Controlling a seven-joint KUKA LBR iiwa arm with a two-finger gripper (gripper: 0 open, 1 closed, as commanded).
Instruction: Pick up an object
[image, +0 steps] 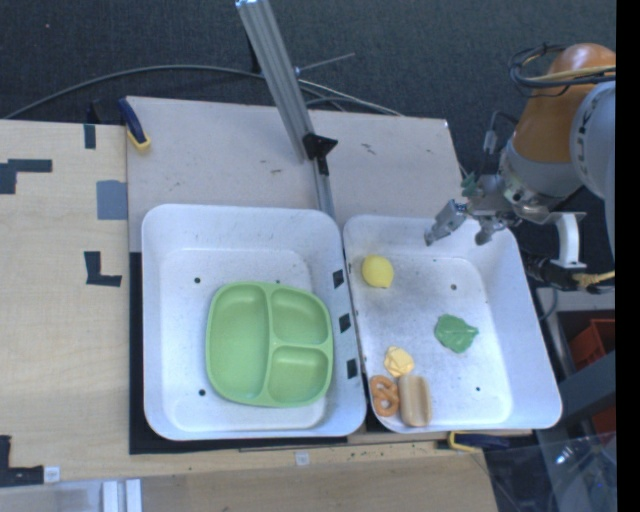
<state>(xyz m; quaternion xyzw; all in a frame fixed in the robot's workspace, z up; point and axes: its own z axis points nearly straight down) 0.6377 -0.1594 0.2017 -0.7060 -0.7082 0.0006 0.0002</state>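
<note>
Your two-finger gripper (463, 226) hangs spread and seemingly empty above the right white bin's (530, 300) far rim; the round yellow ball (377, 271) lies nearest, below-left.

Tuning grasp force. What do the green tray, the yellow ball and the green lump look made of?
Green tray: likely hard moulded plastic, matte to satin; uniform colour, crisp raised dividers.
Yellow ball: probably smooth plastic or rubber, maybe a toy lemon; even colour, faint highlight.
Green lump: unclear, maybe soft plastic or rubber; irregular outline, dull surface.
All guesses from look alone.
</note>
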